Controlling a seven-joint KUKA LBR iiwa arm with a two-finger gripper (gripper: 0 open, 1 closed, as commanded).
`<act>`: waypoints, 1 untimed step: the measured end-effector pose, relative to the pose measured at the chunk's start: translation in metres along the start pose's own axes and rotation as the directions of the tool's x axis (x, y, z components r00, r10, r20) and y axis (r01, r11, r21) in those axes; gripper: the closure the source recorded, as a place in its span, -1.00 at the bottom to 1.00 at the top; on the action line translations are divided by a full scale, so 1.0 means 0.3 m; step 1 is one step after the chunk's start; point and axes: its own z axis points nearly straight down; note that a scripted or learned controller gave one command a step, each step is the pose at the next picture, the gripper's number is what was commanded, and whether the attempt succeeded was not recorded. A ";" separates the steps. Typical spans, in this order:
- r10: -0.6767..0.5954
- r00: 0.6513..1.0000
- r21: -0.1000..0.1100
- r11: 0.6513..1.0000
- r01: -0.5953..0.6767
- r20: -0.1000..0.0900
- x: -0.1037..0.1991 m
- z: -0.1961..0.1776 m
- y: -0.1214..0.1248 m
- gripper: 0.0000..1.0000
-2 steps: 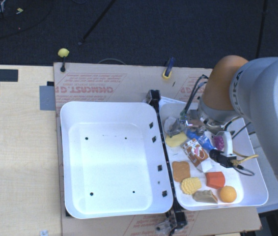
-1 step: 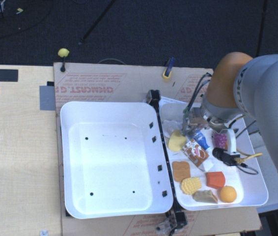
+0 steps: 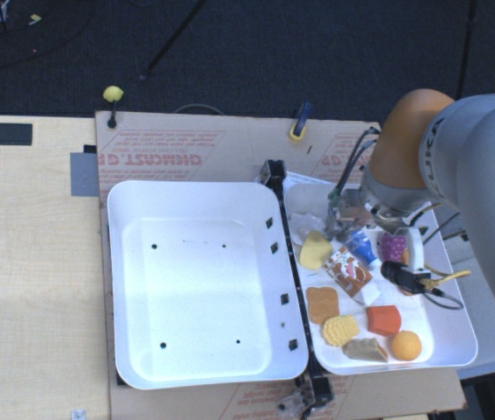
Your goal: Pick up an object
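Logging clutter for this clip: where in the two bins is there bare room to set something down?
The left bin offers bare white floor from wall to wall. In the right bin, items crowd the middle and near end: yellow piece, snack packet, corn, red block, orange. The gripper occupies its far end.

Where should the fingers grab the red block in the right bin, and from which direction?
Take the red block across its two flat side faces, coming straight down from above. It lies flat on the right bin floor, with small gaps to the corn-shaped toy on its left and the orange ball below-right, so top access looks clearest.
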 end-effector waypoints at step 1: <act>-0.007 1.000 0.019 1.000 0.007 -0.012 0.027 -0.188 0.010 1.00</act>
